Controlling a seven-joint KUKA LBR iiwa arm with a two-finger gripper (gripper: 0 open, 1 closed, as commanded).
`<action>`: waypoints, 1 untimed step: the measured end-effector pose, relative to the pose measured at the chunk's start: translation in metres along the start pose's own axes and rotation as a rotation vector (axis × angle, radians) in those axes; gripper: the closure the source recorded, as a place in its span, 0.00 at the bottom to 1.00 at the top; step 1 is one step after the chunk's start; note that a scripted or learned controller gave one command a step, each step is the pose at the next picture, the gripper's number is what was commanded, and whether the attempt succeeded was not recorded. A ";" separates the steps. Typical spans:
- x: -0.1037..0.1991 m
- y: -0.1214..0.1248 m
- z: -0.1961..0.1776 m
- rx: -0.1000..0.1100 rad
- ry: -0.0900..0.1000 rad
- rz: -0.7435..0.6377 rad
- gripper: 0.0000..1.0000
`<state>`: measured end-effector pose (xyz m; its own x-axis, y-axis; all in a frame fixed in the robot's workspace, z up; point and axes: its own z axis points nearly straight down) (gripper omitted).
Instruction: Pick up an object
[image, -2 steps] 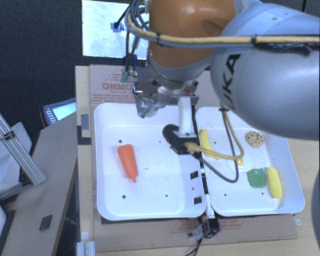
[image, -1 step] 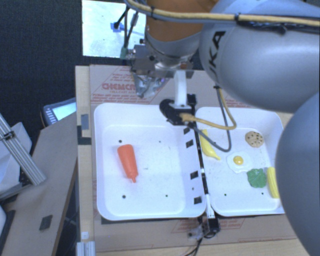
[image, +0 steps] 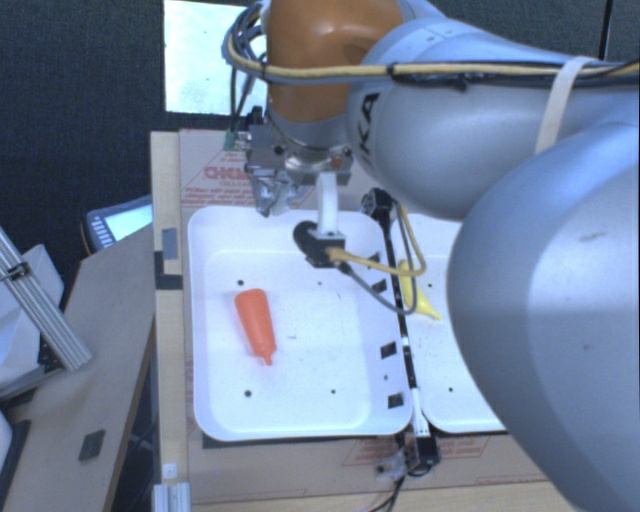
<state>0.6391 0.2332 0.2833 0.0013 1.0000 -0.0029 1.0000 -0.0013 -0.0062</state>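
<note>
A: What takes the most room?
B: The arm (image: 480, 190). It covers most of the right bin (image: 455, 400).
A: And the left bin (image: 300, 425)?
B: A carrot (image: 256, 322) lies near its left edge, well apart from the gripper (image: 278, 196) at the far edge.
A: Anything else?
B: A yellow piece (image: 425, 303) in the right bin, half hidden by cables.
</note>
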 end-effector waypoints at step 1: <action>0.001 0.007 -0.075 -0.015 0.006 -0.005 1.00</action>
<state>0.6462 0.2347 0.3580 -0.0041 1.0000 0.0031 1.0000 0.0041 0.0085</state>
